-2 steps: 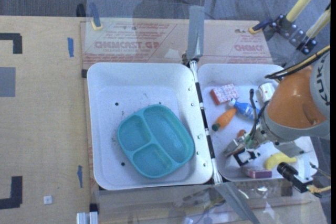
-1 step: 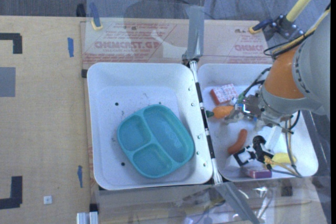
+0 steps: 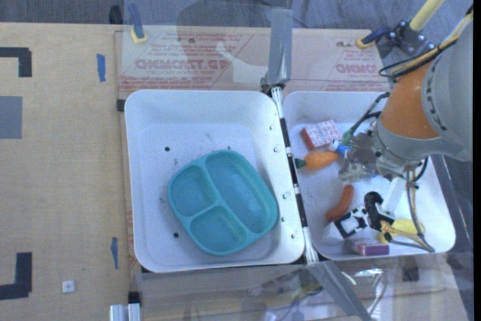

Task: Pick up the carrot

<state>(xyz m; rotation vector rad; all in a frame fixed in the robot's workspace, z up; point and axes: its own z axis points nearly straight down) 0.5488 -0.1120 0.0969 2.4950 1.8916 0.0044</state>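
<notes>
I read "OHMCRAFT"-like red print on the board (image 3: 184,60) behind two bins. One carrot (image 3: 322,159) lies in the right bin (image 3: 440,237), just left of my gripper (image 3: 353,165); its grip I cannot tell. One teal tray (image 3: 222,201) sits in the left bin (image 3: 150,124).

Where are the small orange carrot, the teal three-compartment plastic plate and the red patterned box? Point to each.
small orange carrot (image 3: 323,158): camera view, middle of its body.
teal three-compartment plastic plate (image 3: 264,218): camera view, its right rim.
red patterned box (image 3: 321,134): camera view, centre of its top face.
</notes>
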